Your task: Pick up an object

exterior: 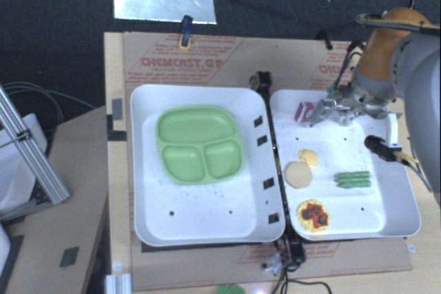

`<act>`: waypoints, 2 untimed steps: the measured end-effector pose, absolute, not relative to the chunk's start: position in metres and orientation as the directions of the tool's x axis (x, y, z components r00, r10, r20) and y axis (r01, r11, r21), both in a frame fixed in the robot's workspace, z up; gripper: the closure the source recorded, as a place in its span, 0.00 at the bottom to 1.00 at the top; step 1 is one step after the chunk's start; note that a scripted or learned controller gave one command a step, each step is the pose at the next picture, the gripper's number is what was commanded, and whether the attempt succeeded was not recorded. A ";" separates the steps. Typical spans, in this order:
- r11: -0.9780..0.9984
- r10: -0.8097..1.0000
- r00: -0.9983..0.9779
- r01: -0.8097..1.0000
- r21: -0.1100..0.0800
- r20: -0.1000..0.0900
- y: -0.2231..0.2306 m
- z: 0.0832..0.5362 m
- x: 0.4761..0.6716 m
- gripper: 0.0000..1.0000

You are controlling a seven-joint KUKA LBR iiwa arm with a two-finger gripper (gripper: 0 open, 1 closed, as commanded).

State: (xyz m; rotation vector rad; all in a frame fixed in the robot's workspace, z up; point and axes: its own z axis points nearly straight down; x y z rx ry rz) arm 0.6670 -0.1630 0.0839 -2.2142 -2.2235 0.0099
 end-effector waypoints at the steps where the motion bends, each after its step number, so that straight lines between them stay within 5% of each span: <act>1: 0.005 1.000 -0.005 1.000 -0.007 -0.002 -0.145 0.084 0.667 0.00; 2: 0.002 1.000 -0.002 1.000 -0.007 0.001 -0.160 0.085 0.667 0.00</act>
